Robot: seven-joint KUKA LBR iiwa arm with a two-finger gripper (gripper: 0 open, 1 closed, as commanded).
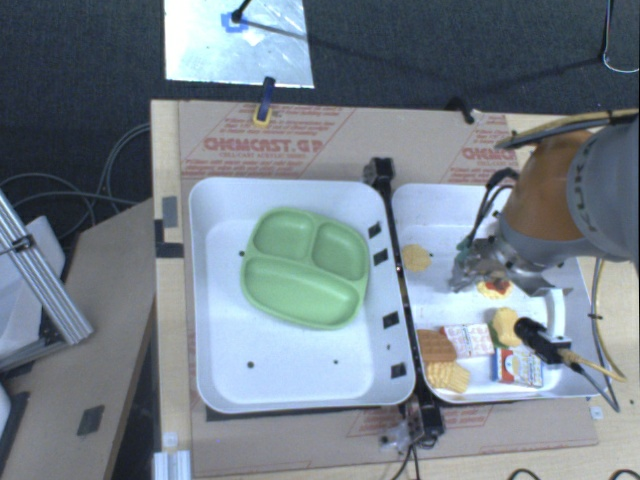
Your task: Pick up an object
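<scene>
claw (468,268) low in right bin (440,203), small red-yellow item (494,289) just beside, possibly touching

Even, bright overhead light — soft focus (glare on the foil sheet (238,26)).

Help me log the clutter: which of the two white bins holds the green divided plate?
The left white bin holds the green three-compartment plate. The right white bin holds small food items, with the claw over it.

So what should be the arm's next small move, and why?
Probably a short descent onto the red and yellow item in the right bin. The gripper hangs just beside it, and nothing is visibly between its fingers, so no object is picked yet.
</scene>
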